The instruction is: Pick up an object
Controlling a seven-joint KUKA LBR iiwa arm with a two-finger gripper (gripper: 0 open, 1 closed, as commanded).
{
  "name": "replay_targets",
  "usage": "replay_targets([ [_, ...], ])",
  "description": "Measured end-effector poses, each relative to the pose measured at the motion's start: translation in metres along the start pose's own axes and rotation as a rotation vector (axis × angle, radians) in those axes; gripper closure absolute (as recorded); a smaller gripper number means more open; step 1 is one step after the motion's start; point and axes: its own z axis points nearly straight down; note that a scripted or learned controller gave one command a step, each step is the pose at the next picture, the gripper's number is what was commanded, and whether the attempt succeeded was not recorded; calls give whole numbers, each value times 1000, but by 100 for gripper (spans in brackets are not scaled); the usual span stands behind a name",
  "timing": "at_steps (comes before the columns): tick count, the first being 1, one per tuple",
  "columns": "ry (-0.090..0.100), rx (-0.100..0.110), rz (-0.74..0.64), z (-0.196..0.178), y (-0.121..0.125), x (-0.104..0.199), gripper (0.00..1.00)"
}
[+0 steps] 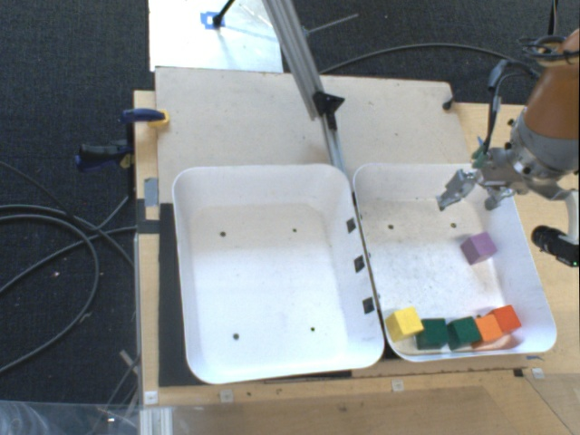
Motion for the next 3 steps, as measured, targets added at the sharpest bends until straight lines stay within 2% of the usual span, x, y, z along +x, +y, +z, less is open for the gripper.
replay_targets([
  [1, -3, 8, 8, 77, -19, -71, 0],
  [2, -2, -1, 0, 133, -16, -74, 0],
  [3, -2, -3, -1, 124, -16, -74, 100],
])
